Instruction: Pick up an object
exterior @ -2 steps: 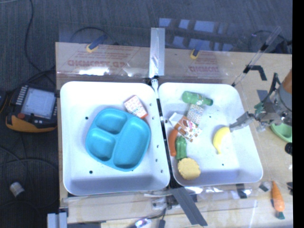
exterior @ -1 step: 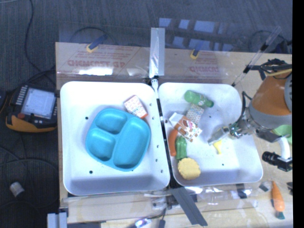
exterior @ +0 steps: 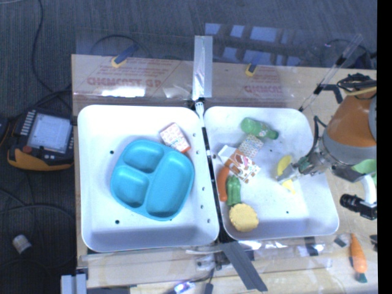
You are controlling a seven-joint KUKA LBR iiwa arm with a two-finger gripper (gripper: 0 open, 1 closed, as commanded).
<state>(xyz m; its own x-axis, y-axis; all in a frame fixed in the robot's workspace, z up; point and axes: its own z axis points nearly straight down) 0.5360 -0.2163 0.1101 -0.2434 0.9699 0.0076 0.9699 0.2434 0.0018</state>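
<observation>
Over the right bin point(exterior: 318, 222), the tool point(exterior: 293, 173) sits low beside a small yellow object point(exterior: 284, 164), touching or nearly so. Whether it is open or gripping cannot be told.

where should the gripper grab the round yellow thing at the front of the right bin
Take the round yellow piece across its middle, coming straight down from above. It lies flat and low, near the bin's front wall, with the green piece close behind, so a side approach looks crowded.
</observation>
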